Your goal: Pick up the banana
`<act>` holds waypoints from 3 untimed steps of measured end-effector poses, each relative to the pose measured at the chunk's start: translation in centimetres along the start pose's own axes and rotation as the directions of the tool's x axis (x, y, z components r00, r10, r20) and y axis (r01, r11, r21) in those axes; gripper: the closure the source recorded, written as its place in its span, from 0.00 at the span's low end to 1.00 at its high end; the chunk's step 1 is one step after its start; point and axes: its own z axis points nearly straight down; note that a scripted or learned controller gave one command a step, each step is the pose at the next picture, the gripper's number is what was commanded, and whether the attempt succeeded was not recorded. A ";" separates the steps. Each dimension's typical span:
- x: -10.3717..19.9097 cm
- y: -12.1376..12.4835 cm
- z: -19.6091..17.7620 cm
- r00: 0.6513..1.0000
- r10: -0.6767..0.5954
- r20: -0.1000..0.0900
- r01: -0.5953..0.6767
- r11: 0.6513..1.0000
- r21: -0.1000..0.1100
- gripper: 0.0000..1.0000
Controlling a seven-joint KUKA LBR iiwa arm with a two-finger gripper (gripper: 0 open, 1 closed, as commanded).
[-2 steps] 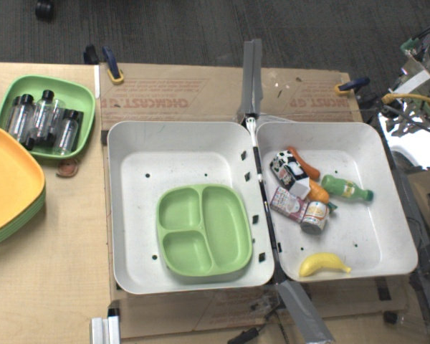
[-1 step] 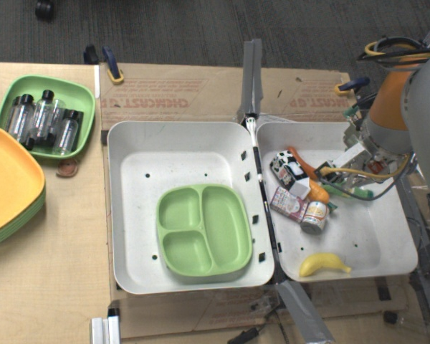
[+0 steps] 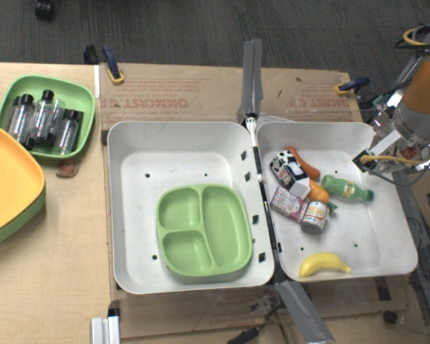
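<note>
The yellow banana [image 3: 324, 264] lies flat at the near edge of the right white bin [image 3: 387, 253], apart from the other items. My gripper [image 3: 408, 147] hangs over that bin's far right rim, well behind and to the right of the banana. Nothing can be made out in its grasp.
A green bottle [image 3: 347, 188], a carrot [image 3: 304, 163], a can [image 3: 314, 217], a pink packet [image 3: 289, 203] and a black-and-white carton [image 3: 290, 170] cluster mid-bin. The left bin [image 3: 129, 192] holds a green divided tray [image 3: 203, 229]. Orange plates [image 3: 11, 185] and a green dish of bottles [image 3: 46, 117] sit far left.
</note>
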 end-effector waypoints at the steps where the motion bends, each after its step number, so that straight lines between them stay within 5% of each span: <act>1: 2.9 -7.7 3.5 0.997 -0.076 0.001 0.076 0.997 0.002 1.00; 2: 2.5 -1.7 1.0 0.995 -0.103 -0.001 0.103 0.995 -0.001 1.00; 3: -0.9 -5.6 4.4 0.987 -0.160 0.000 0.160 0.987 0.002 1.00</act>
